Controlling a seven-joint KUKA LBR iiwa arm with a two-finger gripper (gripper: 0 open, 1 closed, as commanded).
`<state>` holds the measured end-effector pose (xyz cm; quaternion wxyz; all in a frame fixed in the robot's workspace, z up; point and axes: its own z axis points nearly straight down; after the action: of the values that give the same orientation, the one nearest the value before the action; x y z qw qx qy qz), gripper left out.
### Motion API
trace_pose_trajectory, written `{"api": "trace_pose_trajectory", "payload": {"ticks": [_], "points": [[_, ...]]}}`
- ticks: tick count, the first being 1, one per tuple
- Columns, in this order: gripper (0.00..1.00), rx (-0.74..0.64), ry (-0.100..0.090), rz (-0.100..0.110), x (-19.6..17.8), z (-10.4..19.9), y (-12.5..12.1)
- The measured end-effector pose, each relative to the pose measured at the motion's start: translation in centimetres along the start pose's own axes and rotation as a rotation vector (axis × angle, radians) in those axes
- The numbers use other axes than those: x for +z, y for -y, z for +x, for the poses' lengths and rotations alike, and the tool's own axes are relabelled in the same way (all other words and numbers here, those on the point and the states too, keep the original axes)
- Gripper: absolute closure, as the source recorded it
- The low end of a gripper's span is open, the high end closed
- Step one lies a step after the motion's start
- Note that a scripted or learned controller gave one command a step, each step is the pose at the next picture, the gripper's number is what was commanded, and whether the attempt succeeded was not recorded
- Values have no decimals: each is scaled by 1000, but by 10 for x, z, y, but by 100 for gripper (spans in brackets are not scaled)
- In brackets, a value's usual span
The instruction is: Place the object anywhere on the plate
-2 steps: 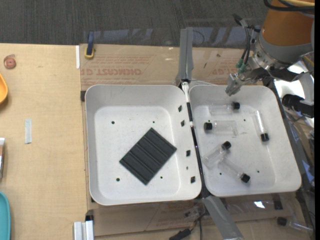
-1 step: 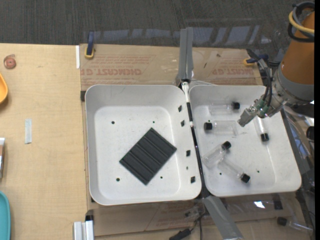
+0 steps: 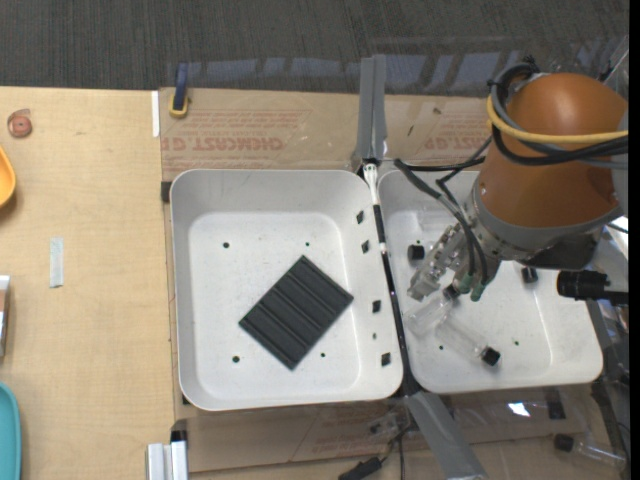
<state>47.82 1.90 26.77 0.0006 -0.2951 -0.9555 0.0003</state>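
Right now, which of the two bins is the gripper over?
The right bin. The gripper hangs over its left part, near the divider; the left bin holds the dark ridged plate.

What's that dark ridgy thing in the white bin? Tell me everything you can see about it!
The dark plate is a flat rectangle, dark grey to black, with straight ridges running along its length. It looks like rubber or plastic, matte rather than shiny. It lies flat on the floor of the left bin, near the middle, turned at a diagonal to the walls. Nothing rests on it, and it touches nothing but the bin floor.
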Motion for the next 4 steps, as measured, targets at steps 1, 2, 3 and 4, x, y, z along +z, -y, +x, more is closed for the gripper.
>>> {"api": "trace_pose_trajectory", "payload": {"ticks": [1,2,3,4], "points": [[100,181,1,0,30,-33,-118],[100,-158,0,0,77,-15,-82],[100,-492,4,-2,36,-49,-49],[100,-797,0,-1,76,-11,-65]]}}
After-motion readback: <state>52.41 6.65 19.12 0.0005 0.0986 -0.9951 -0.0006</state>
